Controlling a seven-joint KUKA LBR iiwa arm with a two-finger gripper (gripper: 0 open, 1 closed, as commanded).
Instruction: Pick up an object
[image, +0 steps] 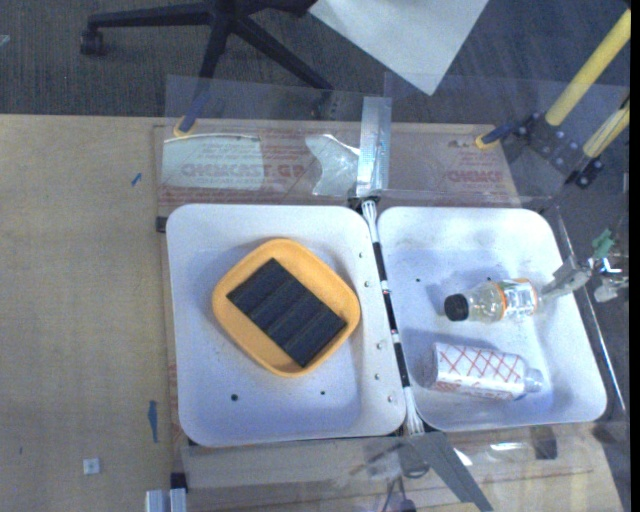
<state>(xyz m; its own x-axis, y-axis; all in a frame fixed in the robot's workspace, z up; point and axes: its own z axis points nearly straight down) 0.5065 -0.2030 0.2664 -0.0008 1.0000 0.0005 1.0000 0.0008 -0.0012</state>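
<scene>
Could make out little of the pale, thin gripper (585, 275) at the right rim of the right-hand shallow white bin (480, 235): blurred, half see-through, cut off by the picture's edge. Could not tell whether open or closed. Reached in low over that rim, pointing toward the bin's middle, tip just beside the base of a small clear plastic bottle with a black cap (495, 300); contact impossible to judge. Held nothing visibly.

Found the bottle lying on its side near the bin's centre, cap toward the left-hand white bin (200, 400), label too small to read. Found a white tube with a red criss-cross pattern (480, 370) lying flat near the right bin's front edge, apart from the bottle.

Saw a rounded square orange dish (240, 320) centred in the left bin, carrying a dark ribbed rectangular pad (287, 312). Noted both bins side by side on the tan tabletop (70, 300).
</scene>
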